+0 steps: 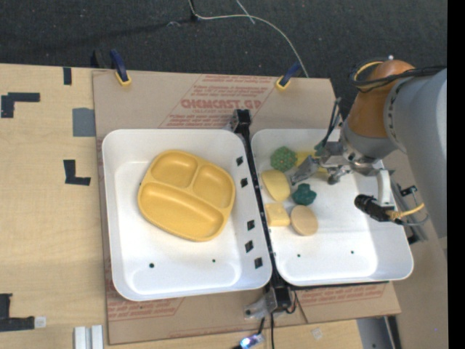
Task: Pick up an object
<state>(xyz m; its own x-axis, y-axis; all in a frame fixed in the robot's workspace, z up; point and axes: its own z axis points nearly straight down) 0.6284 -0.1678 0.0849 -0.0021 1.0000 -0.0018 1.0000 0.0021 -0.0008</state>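
The right bin (pixel 363 257) holds a cluster of small items on its left side. A green knobbly piece (pixel 282 157) lies at the back, with a pale yellow oval (pixel 275 185) just in front of it. A dark teal piece (pixel 303 193) sits in the middle. In front of these lie a pale yellow block (pixel 277 214) and a tan round piece (pixel 304 221). My gripper (pixel 315 167) hangs low over the bin, just right of the green piece and above the teal one. A small yellow bit (pixel 302 158) shows beside it. Nothing is visibly held.
The left bin (pixel 131 267) carries a yellow divided plate (pixel 187 193). A black ridge (pixel 251 187) divides the two bins. The grey arm with its orange band (pixel 374 104) and a cabled attachment (pixel 378 206) cover the right bin's right side. Clamps hold the cardboard's back edge.
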